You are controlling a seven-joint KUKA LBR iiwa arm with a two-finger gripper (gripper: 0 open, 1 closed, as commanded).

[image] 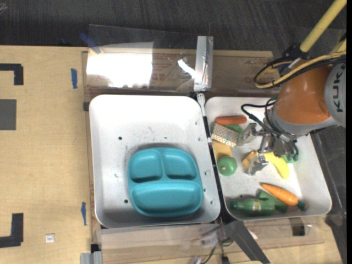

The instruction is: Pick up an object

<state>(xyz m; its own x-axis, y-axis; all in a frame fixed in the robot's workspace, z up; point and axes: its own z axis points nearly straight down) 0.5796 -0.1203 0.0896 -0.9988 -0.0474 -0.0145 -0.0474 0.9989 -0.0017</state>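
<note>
Green bottle [254, 205] lying along right bin's [322, 188] 6 o'clock edge; orange carrot [279, 194] beside it. Yellow banana [276, 164], curved, at centre, under my gripper [258, 159], fingers spread, pinching nothing.

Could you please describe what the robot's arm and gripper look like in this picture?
The arm is grey, with a rounded orange band above the wrist and dark lettering partly showing on its shell. Black and yellow cables loop beside it. The gripper is bare silver-grey metal with a dark mounting block and thin fingers.
</note>
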